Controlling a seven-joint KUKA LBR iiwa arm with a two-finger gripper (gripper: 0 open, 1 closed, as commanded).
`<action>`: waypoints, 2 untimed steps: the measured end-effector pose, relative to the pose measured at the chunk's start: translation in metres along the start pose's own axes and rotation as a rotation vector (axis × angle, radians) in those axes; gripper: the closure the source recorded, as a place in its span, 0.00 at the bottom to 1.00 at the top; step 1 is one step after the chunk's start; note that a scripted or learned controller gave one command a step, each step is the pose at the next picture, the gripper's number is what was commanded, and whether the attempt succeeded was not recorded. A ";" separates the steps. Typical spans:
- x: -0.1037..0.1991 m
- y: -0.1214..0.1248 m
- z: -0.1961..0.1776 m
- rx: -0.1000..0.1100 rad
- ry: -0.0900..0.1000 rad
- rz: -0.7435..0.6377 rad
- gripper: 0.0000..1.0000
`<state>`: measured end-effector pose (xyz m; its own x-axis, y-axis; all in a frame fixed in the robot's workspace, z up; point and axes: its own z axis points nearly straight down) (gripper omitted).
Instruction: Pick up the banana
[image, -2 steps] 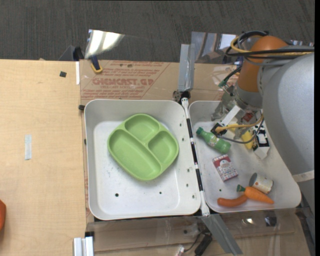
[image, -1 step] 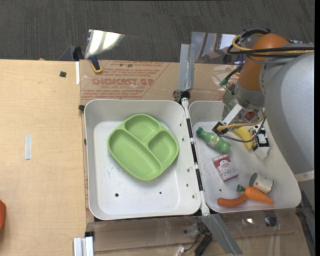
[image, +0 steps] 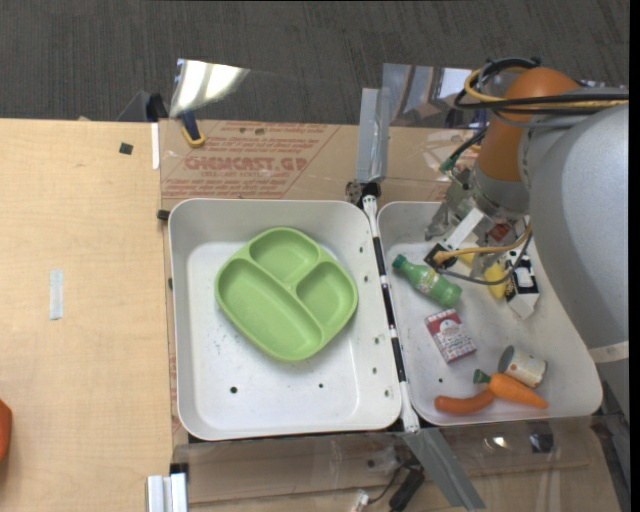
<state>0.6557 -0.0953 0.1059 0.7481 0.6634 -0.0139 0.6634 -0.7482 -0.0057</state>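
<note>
- Bench (image: 80, 250) of pale wood on the far left, with a printed cardboard sheet (image: 260, 160) lying behind the bins.
- Left bin (image: 260, 395), white and shallow, holding a green divided plate (image: 287, 292) that lies flat near its middle.
- Right bin (image: 420, 370), set against the left one along a shared edge.
- Green bottle (image: 427, 280) on its side in the right bin's upper left part.
- Red-and-white box (image: 450, 335) just below the bottle, apart from it.
- Red pepper (image: 465, 403) and carrot (image: 515, 390) touching end to end along the near wall, with a small pale cylinder (image: 525, 367) just above the carrot.
- Tool (image: 468, 245) lowered into the bin's far part; whether it is apart or together cannot be told.
- Banana (image: 497, 268), a yellow patch just beside the tool and partly hidden by it; no grasp can be made out.
- Grey arm (image: 580, 200) with its orange band, reaching in from the right.
</note>
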 end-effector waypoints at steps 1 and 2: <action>-0.001 0.000 -0.008 0.001 -0.003 -0.002 1.00; -0.001 0.000 -0.008 0.001 -0.004 -0.002 0.00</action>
